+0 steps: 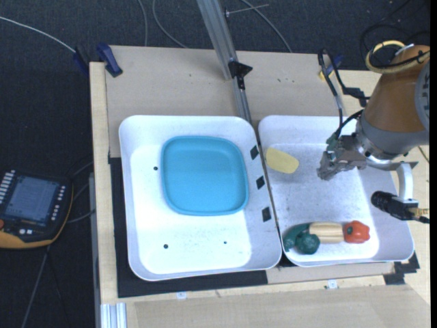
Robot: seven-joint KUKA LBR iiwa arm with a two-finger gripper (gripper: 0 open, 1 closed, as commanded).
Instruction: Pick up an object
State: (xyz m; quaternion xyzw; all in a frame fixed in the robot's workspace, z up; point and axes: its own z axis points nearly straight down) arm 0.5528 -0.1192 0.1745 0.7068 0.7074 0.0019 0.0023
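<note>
In the right bin (300,197) a pale yellow flat piece (282,160) lies near the left wall at the back. Along the front wall lie a dark green lump (302,240), a tan cylinder (327,232) and a red piece (356,231), side by side and touching. My gripper (332,167) hangs over the right bin's back right part, to the right of the yellow piece and apart from it. I see nothing between its fingers.
The left bin (140,203) holds a blue square plate (204,175). A metal pole (218,26) slants down to the gap between the bins. Blue clamps (108,59) sit at the bench's back corners. A teach pendant (31,207) lies left of the bench.
</note>
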